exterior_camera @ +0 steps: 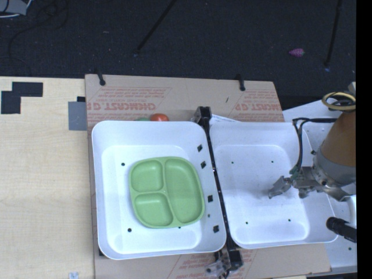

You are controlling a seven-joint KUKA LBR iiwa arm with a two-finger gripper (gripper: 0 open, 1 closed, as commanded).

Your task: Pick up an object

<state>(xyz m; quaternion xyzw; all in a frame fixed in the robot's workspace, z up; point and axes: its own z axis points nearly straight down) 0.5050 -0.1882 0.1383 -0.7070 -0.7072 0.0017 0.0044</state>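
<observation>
While the surface (46,185) carries both bins, your only pickable thing, the green tray (166,191), lies in the left bin (110,138). Your claw (281,187) hangs over the right bin (256,156); I cannot tell how it is set. Descending here risks grabbing nothing.

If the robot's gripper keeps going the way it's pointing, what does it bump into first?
Probably the bare white floor of the right bin. The gripper points left and seemingly downward over it. If it travelled level, the divider between the bins comes first. Depth is hard to judge.
</observation>
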